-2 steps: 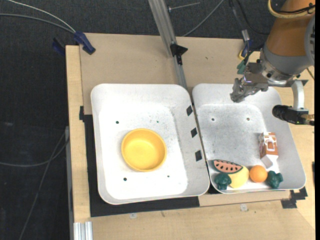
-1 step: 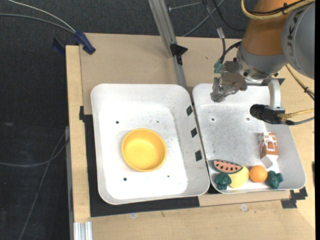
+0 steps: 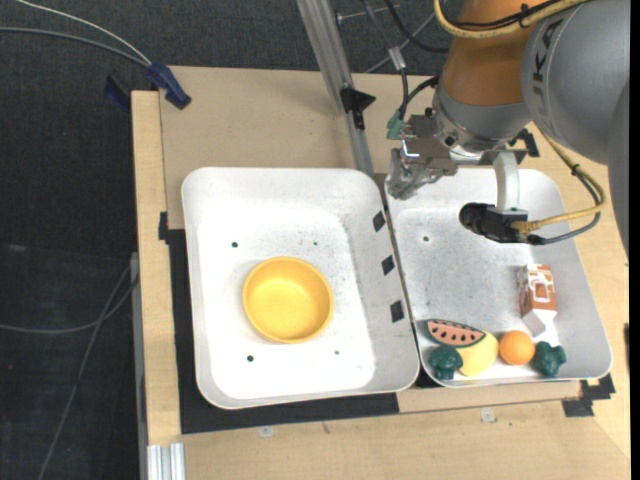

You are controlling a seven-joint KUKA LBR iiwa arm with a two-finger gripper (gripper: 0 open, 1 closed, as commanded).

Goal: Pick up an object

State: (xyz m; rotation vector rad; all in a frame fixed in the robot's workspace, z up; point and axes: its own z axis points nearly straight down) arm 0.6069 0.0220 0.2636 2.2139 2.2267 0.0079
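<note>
Camera view: gripper (image 3: 412,176) is hanging over the right bin's (image 3: 455,268) far-left corner; cannot tell its state. Nothing is showing in its grasp. Pickable objects are clustering along the near edge, toward five o'clock from the gripper: watermelon slice (image 3: 457,332), lemon (image 3: 478,354), orange (image 3: 516,348), two green pieces, carton (image 3: 538,290). Slice's long axis is running nine-to-three. Yellow bowl (image 3: 287,298) is sitting at seven o'clock in the left bin (image 3: 215,208).
</note>
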